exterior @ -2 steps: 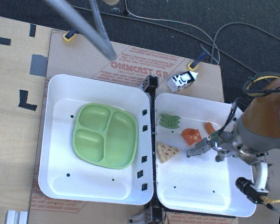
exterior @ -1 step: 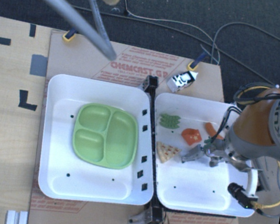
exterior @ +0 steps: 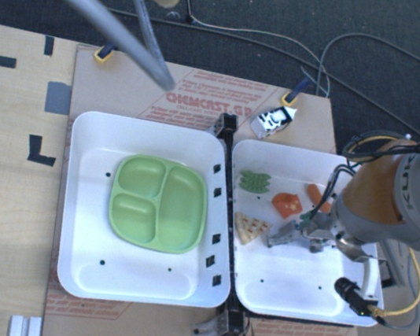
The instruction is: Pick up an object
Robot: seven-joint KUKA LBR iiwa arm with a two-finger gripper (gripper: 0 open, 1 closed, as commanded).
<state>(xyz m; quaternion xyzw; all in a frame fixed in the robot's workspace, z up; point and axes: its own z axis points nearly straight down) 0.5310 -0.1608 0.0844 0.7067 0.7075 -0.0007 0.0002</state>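
Note:
The right bin point(exterior: 285, 291) holds several small pieces. A tan waffle-like wedge point(exterior: 249, 229) lies near its left wall. Above it sits a green ridged piece point(exterior: 255, 182), with a red piece point(exterior: 287, 205) toward the middle. An orange piece point(exterior: 314, 193) is partly hidden behind the arm. My gripper point(exterior: 278, 238) hangs low over the bin floor, just right of the tan wedge and below the red piece, pointing left. Nothing shows as held in it.
In the left bin point(exterior: 75, 260) lies a light green divided plate point(exterior: 159, 203). A black divider point(exterior: 224, 205) runs between the bins. The grey arm with its orange band point(exterior: 377, 191) covers the right bin's right side. Cables trail at the right.

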